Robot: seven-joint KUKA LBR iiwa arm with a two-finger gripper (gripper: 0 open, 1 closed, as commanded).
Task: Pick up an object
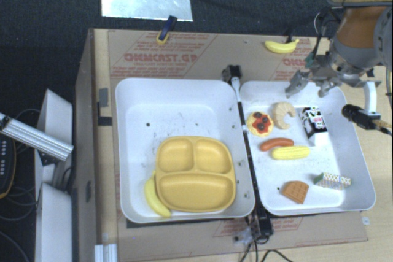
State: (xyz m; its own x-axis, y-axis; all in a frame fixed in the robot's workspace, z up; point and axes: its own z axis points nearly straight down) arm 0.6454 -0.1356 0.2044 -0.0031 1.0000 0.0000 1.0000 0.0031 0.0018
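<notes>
My gripper [309, 86] hangs open over the far edge of the right bin [359, 172], fingers spread, nothing between them. Just below it lie a croissant [283, 114] and a black-and-white milk carton [314, 122]. Further down the right bin hold a small fruit tart [260, 123], a sausage [277, 144], a corn cob [290, 153], a waffle piece [295, 191] and a wrapped candy [333, 180].
The left bin [132, 126] carries a yellow divided tray [195, 173] with a banana [155, 198] at its left side. Another banana [281, 45] lies on the cardboard behind the right bin. A black clamp [233, 75] sits between the bins.
</notes>
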